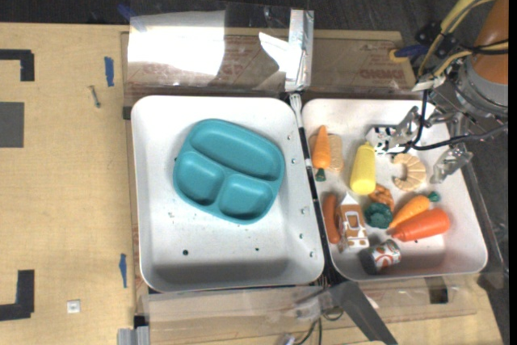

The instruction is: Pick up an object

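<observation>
The right bin (472,254) holds several toys. Among them are a yellow cylinder (363,168), a beige scalloped piece (406,171), a black-and-white piece (384,138) and an orange carrot (322,148). Nearer the front lie a second carrot (409,210), an orange-red cone (422,226), a teal lump (377,215), a sausage (331,219), a small white-and-orange block (352,225) and a ball (384,255). My gripper (433,143) hangs open over the bin's far right part, just right of the scalloped piece, with nothing between its fingers.
The left bin (153,238) holds a teal divided plate (229,169). Behind the bins lies clear plastic sheeting (218,48) on cardboard. Cables (452,20) trail from the arm at the upper right. Bare wooden bench (56,174) lies to the left.
</observation>
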`<act>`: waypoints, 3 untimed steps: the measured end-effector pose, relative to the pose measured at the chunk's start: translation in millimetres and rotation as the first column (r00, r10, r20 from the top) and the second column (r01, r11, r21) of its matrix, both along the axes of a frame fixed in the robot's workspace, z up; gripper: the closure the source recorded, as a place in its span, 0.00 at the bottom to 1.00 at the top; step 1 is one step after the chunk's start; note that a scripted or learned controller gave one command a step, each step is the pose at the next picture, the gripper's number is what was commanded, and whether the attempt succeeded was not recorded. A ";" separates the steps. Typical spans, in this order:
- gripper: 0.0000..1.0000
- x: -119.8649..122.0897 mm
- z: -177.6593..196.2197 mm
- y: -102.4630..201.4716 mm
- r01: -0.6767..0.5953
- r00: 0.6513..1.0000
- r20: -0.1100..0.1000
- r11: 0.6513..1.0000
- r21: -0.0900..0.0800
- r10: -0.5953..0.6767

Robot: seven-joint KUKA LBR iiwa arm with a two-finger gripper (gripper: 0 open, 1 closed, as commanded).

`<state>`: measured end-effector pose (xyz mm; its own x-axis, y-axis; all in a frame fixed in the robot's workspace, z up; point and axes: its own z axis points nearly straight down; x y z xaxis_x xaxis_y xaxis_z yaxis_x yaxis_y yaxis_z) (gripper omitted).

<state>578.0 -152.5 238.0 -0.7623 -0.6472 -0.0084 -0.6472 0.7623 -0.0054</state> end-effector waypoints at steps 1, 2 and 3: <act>0.00 -30.0 -93.2 28.8 -0.052 0.999 -0.012 0.999 0.004 0.052; 0.00 -37.2 -148.4 53.4 0.073 0.997 0.002 0.997 -0.001 -0.073; 0.00 -79.4 -148.1 49.4 0.094 0.996 0.009 0.996 0.000 -0.094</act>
<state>498.6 -103.1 89.9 -0.8198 -0.5725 -0.0152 -0.5724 0.8199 -0.0107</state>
